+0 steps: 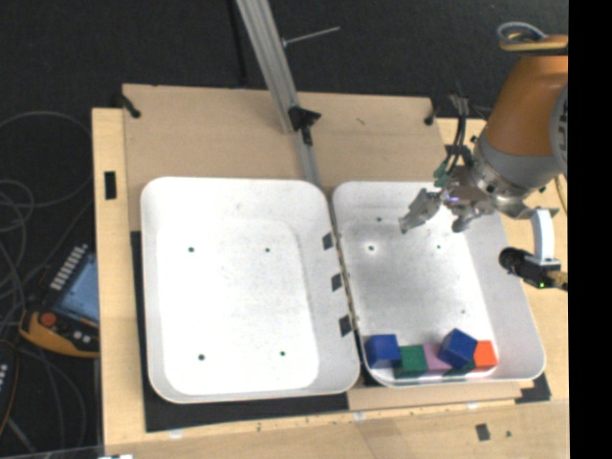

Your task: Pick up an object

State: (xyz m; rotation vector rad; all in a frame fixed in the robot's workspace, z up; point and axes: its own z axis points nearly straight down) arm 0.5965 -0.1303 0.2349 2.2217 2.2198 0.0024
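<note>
Several small blocks lie along the near edge of the right bin [497, 295]: a blue block [382, 348], a green block [412, 360], a pink block [437, 360], a second blue block [459, 346] and an orange block [485, 354]. My gripper [441, 214] hangs over the far part of the right bin, well away from the blocks. Its fingers [417, 210] are spread apart with nothing between them.
The left bin [239, 285] sits beside the right one, joined by black clips at the shared edge. A slanted metal rail [277, 75] rises from the back of the bench. Cables and a handheld pendant [67, 299] lie off the bench at the left.
</note>
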